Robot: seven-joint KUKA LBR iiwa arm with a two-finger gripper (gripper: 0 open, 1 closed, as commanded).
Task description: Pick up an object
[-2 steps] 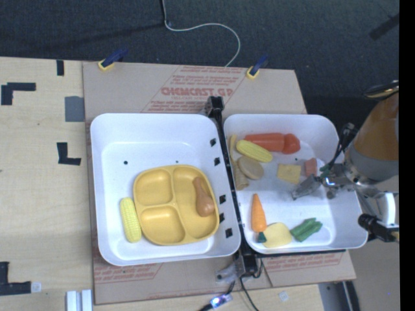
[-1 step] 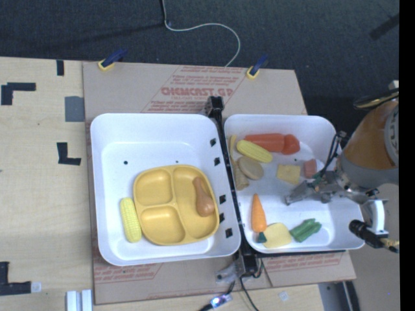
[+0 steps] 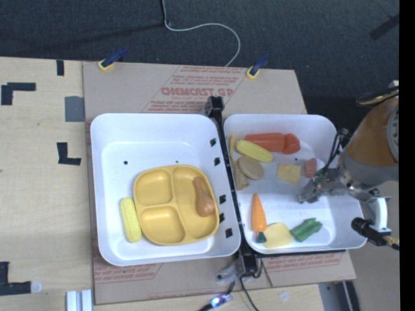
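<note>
My gripper [image 3: 309,194] hangs low inside the right bin [image 3: 279,117], near its right wall. It is over bare bin floor, just right of a yellow cheese cube [image 3: 288,172] and below a small reddish piece [image 3: 310,167]. A green bean pod [image 3: 305,229] lies in front of it. Farther left in this bin are an orange carrot [image 3: 258,212], a pale yellow pear [image 3: 277,235], a tan potato [image 3: 250,168], a yellow corn cob [image 3: 254,151] and a long red sausage [image 3: 272,141]. I see nothing held in the gripper.
The left bin [image 3: 155,116] holds a yellow divided plate [image 3: 170,206] with a brown sausage [image 3: 204,198] on it, and a second corn cob [image 3: 130,219] beside the plate. The arm's grey and orange wrist [image 3: 373,148] stands over the right bin's right edge. A white cable [image 3: 207,28] lies beyond the bins.
</note>
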